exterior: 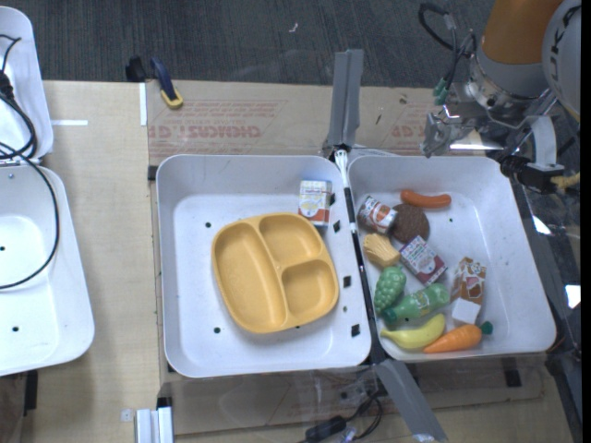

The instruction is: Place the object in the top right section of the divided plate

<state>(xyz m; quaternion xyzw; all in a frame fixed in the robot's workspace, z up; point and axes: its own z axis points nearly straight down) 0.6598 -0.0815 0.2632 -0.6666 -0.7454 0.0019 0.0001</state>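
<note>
Brown bench (pixel 92 155) with two white bins; yellow divided plate (pixel 268 289) lying flat in the left bin (pixel 180 247), open side up, ready to be filled.

Small carton (pixel 315 201) standing just beside the plate's top right section (pixel 288 238), at its rim but not in it, so likely the thing to move. Toy food (pixel 416 275) heaped in the right bin (pixel 526 247), kept apart from the plate. Gripper (pixel 441 137) up over the right bin's back rim, well apart from the carton. Too dark and tangled in wires to tell whether spread or pressed together. Arm (pixel 526 26) cut off at the top edge; carton label too small to read.
</note>
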